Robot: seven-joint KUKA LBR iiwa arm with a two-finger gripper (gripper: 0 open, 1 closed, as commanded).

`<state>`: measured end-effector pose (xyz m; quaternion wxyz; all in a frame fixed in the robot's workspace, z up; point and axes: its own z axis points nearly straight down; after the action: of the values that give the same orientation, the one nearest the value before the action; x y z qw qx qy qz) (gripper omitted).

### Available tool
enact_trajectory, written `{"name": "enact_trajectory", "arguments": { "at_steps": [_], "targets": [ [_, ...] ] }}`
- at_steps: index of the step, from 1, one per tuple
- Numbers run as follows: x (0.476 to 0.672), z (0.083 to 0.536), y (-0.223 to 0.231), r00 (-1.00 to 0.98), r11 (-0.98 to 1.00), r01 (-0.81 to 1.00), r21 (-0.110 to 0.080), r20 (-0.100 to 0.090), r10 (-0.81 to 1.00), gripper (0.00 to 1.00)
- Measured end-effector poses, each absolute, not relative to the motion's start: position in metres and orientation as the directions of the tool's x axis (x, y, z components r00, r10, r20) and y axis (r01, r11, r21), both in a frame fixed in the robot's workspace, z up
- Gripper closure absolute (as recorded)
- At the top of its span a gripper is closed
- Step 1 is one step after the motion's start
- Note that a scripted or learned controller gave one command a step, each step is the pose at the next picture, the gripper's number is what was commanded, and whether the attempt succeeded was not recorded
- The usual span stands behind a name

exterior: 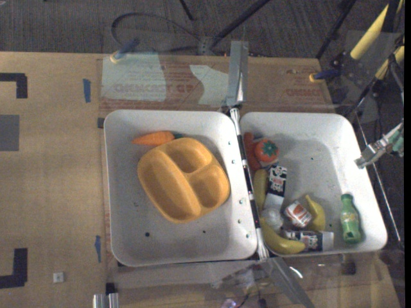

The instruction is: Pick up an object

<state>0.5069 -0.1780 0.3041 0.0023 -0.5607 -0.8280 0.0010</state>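
One fixed camera looks down at a slant (from above the bench (51, 172)) on both bins (122, 133).

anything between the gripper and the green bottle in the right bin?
Nothing visible. The gripper sits over the right bin's right rim; the green bottle lies below it along that wall, with bare bin floor beside it.

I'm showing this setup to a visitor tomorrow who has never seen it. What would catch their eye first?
Most likely the big yellow divided plate in the middle of the left bin, with an orange carrot lying just beyond it. Next, the huddle of small items along the right bin's left and near sides: a tomato, bananas, a small can, and a green bottle standing apart near the right wall.
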Motion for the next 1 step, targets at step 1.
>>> {"name": "enact_trajectory", "arguments": {
  "at_steps": [1],
  "targets": [
    [0.4788,0.2038,-0.1921,-0.625,0.625,0.781,-0.003,0.005,0.781,1.00]
  ]
}}
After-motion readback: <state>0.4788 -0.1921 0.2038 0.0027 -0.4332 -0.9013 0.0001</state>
